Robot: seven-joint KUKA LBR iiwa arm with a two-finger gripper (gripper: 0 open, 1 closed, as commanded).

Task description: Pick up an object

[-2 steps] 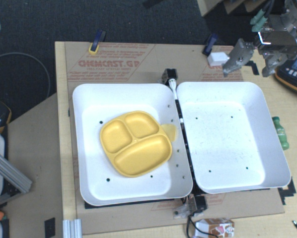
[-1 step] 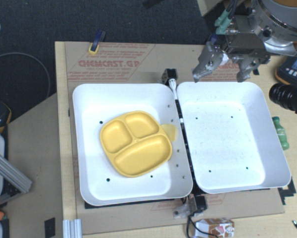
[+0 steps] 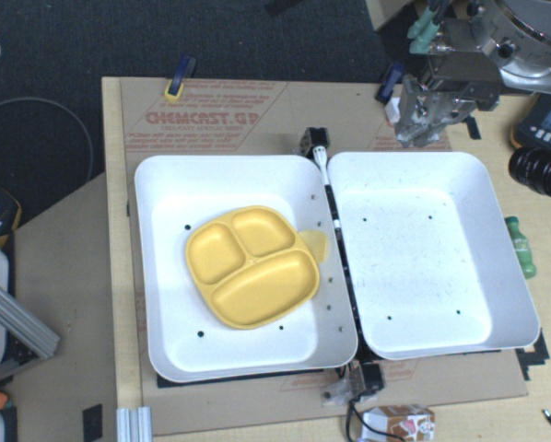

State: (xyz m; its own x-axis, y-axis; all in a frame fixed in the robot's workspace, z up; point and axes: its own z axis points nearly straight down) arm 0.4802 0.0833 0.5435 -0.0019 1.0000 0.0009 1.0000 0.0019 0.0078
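The arm sits up at the far right corner, its pincer (image 3: pixel 429 129) hanging over the worktop (image 3: pixel 211 109) just beyond the back edge of the right bin (image 3: pixel 478 178). From where I stand I cannot tell whether the pincer is open or closed; the tip is a jumble of grey metal against the board, and nothing shows in it.

The thing to pick is plain enough: a yellow plate (image 3: pixel 252 265) with 3 compartments lies flat in the left bin (image 3: pixel 156 191), near the middle and a little toward the divider between the 2 bins. A small yellowish scrap (image 3: pixel 314 243) peeks out at the plate's right edge (I cannot say what it is).

So I'd judge this as the very start, the reach not yet begun. The next move calls for a long swing across the right bin and over the divider, then a descent onto the plate. The plate is wide, shallow and smooth, so the pincer would likely need to come down astride a rim or one of the raised ridges between compartments; a grab at the flat middle would probably slip off.
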